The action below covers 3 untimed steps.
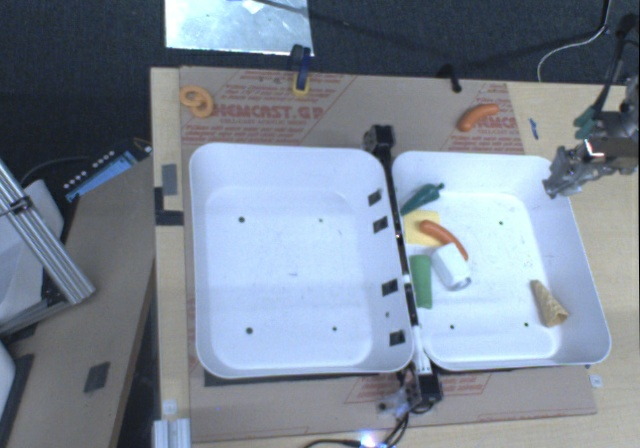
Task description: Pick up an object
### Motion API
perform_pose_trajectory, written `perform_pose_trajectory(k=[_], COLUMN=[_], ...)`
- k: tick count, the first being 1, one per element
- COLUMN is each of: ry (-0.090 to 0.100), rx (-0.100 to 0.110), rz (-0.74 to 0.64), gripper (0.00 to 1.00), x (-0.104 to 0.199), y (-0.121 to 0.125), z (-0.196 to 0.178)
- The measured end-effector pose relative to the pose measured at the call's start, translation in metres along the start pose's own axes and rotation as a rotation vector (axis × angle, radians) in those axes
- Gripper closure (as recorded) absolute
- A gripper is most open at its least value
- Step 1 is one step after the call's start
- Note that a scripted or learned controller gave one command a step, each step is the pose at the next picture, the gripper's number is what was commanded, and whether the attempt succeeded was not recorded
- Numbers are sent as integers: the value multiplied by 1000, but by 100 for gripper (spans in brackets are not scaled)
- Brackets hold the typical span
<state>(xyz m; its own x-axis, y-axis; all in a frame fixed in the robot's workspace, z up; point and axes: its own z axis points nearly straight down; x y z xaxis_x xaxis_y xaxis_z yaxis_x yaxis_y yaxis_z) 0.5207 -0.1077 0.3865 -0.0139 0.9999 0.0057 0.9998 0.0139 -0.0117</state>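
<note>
White plastic, 2 shallow bins side by side on the desk point(330, 96): left bin point(290, 266) and right bin point(560, 236). In the right bin, 6 things counted: 1 dark green pepper point(421, 196) near the divider, 1 yellow piece point(422, 224) just under it, 1 orange-red carrot point(442, 234) lying across the yellow piece, 1 white cylinder point(451, 269) touching 1 green block point(421, 279), and 1 tan cone point(548, 303) well apart toward the right wall. On the desk beyond the bins: 1 orange sausage shape point(479, 117), 1 tan ring point(197, 100), 1 yellow-and-blue clip point(300, 71). Claw point(562, 179) at the right bin's far right corner, over the rim, nothing seen in it; whether apart or together, cannot tell.
</note>
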Motion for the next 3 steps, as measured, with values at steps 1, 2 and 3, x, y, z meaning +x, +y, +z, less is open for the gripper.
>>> perform_pose_trajectory(k=[1,2,3], ry=[-9,-10,-3], rx=[-33,-16,-15], rz=[10,19,-4], gripper=[100,100,100], x=[-1,-81,59], y=[-37,-38,-34], z=[-158,-149,-148])
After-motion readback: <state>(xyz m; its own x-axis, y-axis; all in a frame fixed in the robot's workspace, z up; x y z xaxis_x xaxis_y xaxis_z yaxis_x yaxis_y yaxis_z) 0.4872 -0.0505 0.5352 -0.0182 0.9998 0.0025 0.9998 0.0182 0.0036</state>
